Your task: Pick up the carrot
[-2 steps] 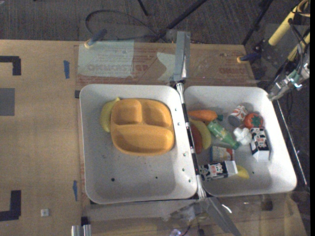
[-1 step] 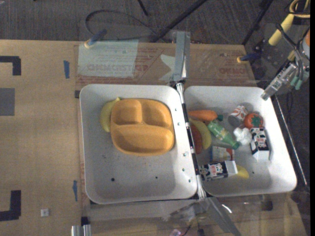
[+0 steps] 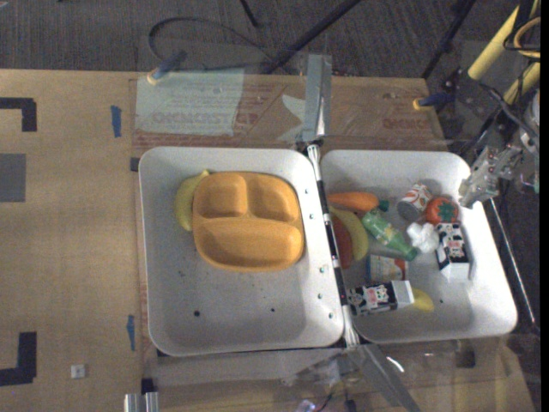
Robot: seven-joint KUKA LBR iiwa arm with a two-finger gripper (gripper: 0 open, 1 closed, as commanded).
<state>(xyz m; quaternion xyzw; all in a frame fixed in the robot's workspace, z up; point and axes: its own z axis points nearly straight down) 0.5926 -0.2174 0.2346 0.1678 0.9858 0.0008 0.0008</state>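
The carrot (image 3: pixel 352 201) is orange and tapered, lying flat near the upper left of the right bin (image 3: pixel 489 316), close to the divider. Just below it rest a yellow banana (image 3: pixel 355 232) and a green bottle (image 3: pixel 386 234). My gripper (image 3: pixel 480 183) hangs at the right bin's upper right rim, well to the right of the carrot, with nothing seen between its fingers.
The left bin (image 3: pixel 232 324) holds an orange sectioned tray (image 3: pixel 247 220) with a yellow banana (image 3: pixel 184 202) under its left edge. The right bin also has a small can (image 3: pixel 414 200), a tomato (image 3: pixel 442 210), two cow-print cartons (image 3: pixel 381 297) (image 3: pixel 453 251) and a white wad (image 3: pixel 420 233).
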